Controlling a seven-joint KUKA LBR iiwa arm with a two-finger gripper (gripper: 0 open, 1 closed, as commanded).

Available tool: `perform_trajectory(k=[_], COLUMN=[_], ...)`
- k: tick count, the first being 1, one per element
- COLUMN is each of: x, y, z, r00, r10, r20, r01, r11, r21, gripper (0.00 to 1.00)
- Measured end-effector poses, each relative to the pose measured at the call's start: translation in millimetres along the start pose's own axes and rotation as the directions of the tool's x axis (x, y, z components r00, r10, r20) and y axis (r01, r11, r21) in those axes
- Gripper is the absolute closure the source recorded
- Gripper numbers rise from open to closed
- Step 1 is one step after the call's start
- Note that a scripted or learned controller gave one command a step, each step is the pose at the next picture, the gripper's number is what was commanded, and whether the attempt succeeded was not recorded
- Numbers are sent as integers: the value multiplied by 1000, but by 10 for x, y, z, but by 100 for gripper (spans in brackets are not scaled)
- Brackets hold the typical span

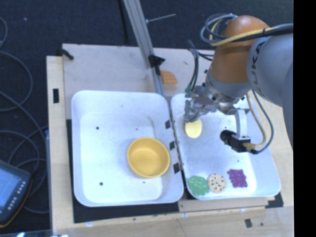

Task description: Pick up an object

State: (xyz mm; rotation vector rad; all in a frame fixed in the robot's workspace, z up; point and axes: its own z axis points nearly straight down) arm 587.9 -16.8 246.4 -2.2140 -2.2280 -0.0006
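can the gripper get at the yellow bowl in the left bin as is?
Probably yes. The yellow bowl sits alone and open-topped; the gripper hangs over the right bin's pale yellow piece.

Left bin (98,132) lies open around the yellow bowl (147,157); arm (237,63) overhangs right bin (261,167).

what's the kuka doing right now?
It's on a pick attempt. The arm has reached in over the right bin, with its tool right at a pale yellow piece near that bin's left wall. A grasp isn't confirmed. A green piece, a cookie and a purple piece lie along the bin's front edge. The left bin holds a yellow bowl.
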Motion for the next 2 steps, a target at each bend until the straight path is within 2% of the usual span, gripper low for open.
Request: perform_trajectory(k=[1, 2], x=[439, 1009], y=[-208, -329], z=[49, -46], r00=[1000, 1000], r10=[0, -3], r20=[0, -2], r01=[0, 3], r11=[1000, 1000], r21=[0, -2], gripper=[100, 100])
